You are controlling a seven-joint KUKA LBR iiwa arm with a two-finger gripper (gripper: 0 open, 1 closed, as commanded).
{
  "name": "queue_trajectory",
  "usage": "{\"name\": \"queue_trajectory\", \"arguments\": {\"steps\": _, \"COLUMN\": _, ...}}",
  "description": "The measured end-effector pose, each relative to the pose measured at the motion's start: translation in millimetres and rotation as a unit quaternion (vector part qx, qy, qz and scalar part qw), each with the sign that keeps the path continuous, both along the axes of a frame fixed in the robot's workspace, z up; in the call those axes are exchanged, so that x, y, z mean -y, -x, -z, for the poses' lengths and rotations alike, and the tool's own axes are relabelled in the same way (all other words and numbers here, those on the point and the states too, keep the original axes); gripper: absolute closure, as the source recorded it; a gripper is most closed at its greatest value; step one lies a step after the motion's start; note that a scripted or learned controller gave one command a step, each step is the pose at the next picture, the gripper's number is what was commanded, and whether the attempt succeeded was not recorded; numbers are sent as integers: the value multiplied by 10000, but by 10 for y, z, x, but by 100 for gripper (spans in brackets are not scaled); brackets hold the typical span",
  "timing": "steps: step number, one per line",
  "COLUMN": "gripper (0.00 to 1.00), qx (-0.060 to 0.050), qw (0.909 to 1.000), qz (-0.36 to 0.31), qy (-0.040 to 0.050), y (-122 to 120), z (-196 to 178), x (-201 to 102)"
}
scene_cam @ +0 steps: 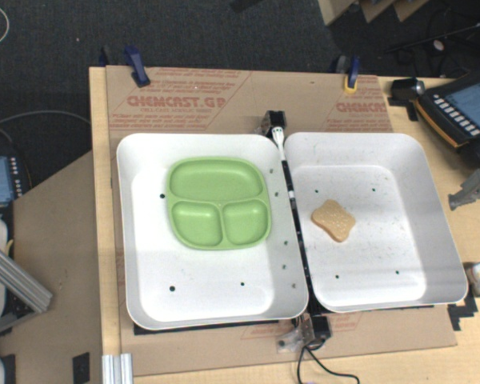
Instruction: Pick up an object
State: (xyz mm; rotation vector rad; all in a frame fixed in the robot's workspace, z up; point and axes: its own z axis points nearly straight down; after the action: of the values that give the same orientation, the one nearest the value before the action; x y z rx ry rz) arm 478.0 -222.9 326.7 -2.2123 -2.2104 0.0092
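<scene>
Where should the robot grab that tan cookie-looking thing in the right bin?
Probably straight from above, pinching across its narrower width. The tan piece lies flat on the right bin floor, near the bin's left side, with open floor all around, so the gripper could likely close on its two long edges without bumping a wall.

A brown cardboard sheet printed with red lettering (pixel 176 94) covers the bench, and everything else sits relative to it. A blue clamp (pixel 136 66) grips its far left edge and a yellow-and-blue clamp (pixel 352 75) its far right edge. Dark carpet (pixel 144 14) lies beyond its far edge, a black handheld pendant with an orange rim (pixel 456 112) rests past its right corner, and black cables (pixel 320 358) trail off its near edge.
</scene>
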Motion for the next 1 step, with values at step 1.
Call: {"name": "queue_trajectory", "arguments": {"steps": 1, "gripper": 0, "qx": 179, "qw": 9998, "qz": -16, "qy": 80, "y": -115, "z": -2193, "x": 15}}
